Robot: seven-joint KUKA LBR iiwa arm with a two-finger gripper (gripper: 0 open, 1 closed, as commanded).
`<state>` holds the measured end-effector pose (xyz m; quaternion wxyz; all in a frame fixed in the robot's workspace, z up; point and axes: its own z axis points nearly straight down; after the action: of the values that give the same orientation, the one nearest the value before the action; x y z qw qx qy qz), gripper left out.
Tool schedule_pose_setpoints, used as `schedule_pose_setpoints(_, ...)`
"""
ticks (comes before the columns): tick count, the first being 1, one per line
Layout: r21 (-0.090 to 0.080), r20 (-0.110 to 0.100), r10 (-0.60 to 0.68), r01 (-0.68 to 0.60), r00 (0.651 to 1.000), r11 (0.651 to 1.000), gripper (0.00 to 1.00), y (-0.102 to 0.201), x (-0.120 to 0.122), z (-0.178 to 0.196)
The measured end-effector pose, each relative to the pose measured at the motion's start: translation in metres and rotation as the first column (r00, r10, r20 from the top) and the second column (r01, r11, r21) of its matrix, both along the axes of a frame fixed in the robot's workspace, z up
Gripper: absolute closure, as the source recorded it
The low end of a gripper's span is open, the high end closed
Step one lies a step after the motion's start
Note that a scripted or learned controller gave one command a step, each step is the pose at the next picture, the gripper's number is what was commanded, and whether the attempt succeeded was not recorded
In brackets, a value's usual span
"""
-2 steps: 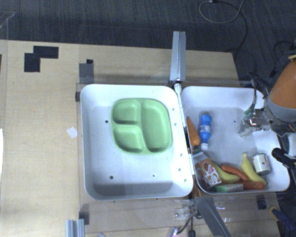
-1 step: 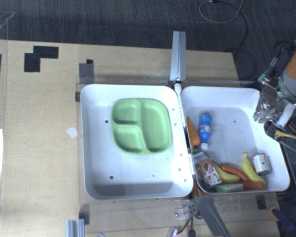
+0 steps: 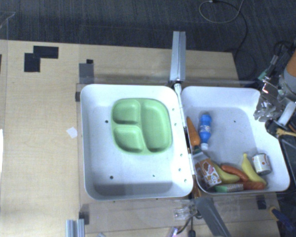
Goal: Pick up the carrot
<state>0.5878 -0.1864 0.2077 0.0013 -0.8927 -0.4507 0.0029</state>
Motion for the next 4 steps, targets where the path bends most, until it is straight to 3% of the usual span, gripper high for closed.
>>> schedule_pose_setpoints(1, 0.002, 0.005, -0.059, 0.059, 0.998, 0.998, 1.0, -0.006, -0.007, -0.115)
schedule_pose_setpoints(2, 0.001, 0.01, -0.292, 0.292, 0.956, 0.957, 1.0, 0.059, 0.006, 0.007)
schedule_pose_setpoints(3, -0.001, 0.009, 0.1, -0.1, 0.995, 0.995, 1.0, 0.02, 0.003, 0.016)
schedule_pose_setpoints(4, -0.002, 0.011, 0.141, -0.141, 0.99, 0.99, 1.0, -0.003, 0.03, 0.067)
